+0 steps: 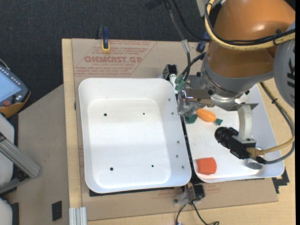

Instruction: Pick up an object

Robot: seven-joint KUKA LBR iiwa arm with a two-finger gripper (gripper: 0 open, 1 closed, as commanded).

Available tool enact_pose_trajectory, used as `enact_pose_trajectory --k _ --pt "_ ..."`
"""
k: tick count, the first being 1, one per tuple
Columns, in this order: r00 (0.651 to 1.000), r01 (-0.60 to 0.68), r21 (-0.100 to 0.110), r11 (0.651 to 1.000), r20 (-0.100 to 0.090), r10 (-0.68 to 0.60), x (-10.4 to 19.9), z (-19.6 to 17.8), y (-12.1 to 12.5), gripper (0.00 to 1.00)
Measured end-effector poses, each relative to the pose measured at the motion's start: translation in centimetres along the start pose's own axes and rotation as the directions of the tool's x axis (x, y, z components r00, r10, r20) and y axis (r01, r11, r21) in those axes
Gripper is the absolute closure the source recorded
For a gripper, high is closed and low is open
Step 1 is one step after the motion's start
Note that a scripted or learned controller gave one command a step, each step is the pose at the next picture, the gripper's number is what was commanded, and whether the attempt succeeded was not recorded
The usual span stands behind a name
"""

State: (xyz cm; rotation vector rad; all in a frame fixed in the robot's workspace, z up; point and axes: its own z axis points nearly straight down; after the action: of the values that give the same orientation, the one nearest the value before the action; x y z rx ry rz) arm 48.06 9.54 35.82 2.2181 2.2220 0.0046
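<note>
Carrot [206, 115], orange with green tip, lies beside hand [186, 108]; grip unclear.

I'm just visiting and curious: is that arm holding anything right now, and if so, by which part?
It cannot be told. The gripper is low in the right bin, beside a carrot-like orange piece and a small green piece, but nothing visibly sits between its tips.

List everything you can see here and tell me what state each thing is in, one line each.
Left bin: sitting flat on the board.
Right bin: holds the objects, partly hidden under the arm.
Carrot: lying on its side in the right bin, beside the gripper.
Orange block: resting near the right bin's front edge, apart from the arm.
Gripper: low over the right bin's left side.
</note>
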Motion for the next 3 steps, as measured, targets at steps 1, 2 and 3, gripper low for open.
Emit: enact_pose_trajectory --k 1,2,3 --pt "1.0 0.0 0.007 1.0 0.001 0.0 3.0 1.5 -0.2 1.0" --pt "1.0 -0.003 -0.018 1.0 -0.004 0.002 -0.5 -17.9 0.0 1.0" --pt "1.0 0.001 0.014 1.0 0.003 -0.001 3.7 -5.7 -0.2 1.0"
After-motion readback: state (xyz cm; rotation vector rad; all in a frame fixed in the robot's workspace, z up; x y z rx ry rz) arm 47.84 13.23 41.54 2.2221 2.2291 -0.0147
